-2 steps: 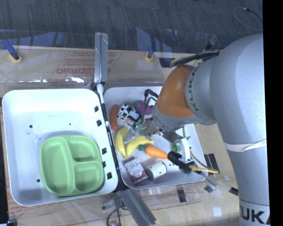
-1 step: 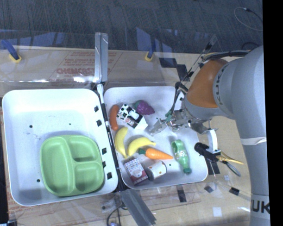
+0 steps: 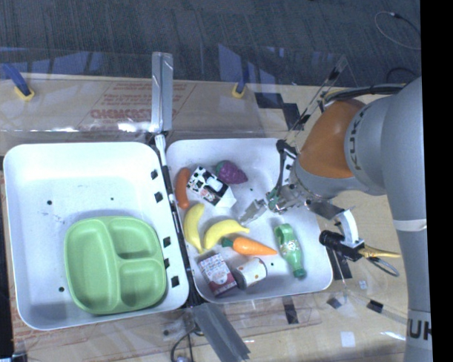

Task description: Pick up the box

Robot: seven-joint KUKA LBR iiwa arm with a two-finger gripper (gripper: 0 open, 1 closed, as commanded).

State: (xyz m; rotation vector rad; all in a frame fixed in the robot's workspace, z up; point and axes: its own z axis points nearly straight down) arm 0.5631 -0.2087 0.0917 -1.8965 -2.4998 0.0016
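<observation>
My arm (image 3: 374,145) reached in from the right edge of the counter (image 3: 306,326), bent over the right bin (image 3: 182,152). The left bin (image 3: 26,183) carried a green divided plate (image 3: 114,263) toward its near edge.

The right bin was crowded. Along its left wall lay two bananas (image 3: 209,227) with an orange carrot (image 3: 251,246) just beside them; a green bottle (image 3: 290,248) lay toward the near right corner. The box (image 3: 216,275), small with a red label, sat against the bin's near edge, a little can (image 3: 250,272) touching its right side. A black-and-white patterned item (image 3: 207,186) and a purple fruit (image 3: 231,172) sat toward the far edge.

By my judgement nothing was done yet: the box lay untouched, and the reach, the closing and the lift were all left.

My hand (image 3: 258,207) hung over the middle of the right bin, well apart from the box, above bare floor beyond the bananas. Nothing showed between its tips; how wide it stood I could not tell.
</observation>
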